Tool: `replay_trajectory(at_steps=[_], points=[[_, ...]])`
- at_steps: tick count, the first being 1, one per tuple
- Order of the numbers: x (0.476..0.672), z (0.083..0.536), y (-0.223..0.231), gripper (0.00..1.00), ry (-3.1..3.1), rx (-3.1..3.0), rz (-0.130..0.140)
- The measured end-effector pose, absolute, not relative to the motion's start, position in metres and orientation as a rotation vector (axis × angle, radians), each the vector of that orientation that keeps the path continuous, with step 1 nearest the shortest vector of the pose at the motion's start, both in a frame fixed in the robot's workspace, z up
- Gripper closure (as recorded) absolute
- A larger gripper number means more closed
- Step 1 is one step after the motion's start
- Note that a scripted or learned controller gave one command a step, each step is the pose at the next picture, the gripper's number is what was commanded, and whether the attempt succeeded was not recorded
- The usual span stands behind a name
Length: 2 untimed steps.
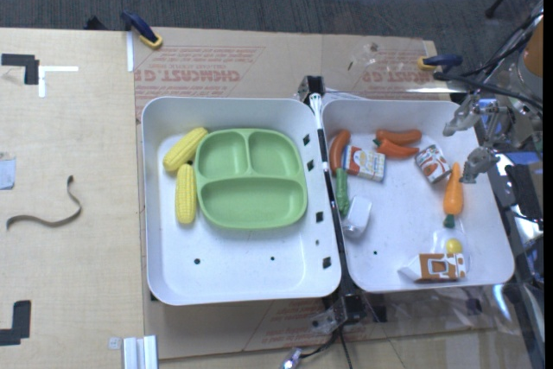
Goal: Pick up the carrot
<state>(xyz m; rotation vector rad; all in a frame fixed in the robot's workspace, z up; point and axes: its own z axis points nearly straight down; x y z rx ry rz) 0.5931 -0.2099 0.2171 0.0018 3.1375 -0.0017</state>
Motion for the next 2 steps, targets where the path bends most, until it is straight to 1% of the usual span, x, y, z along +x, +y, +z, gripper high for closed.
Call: replay_trajectory(at_steps=[1,2], points=[[0.560,0.095,-0.222,0.00,3.129,-0.225,-0.002],[0.563,0.106,-0.220,1.00,3.122,-0.234,-0.006]])
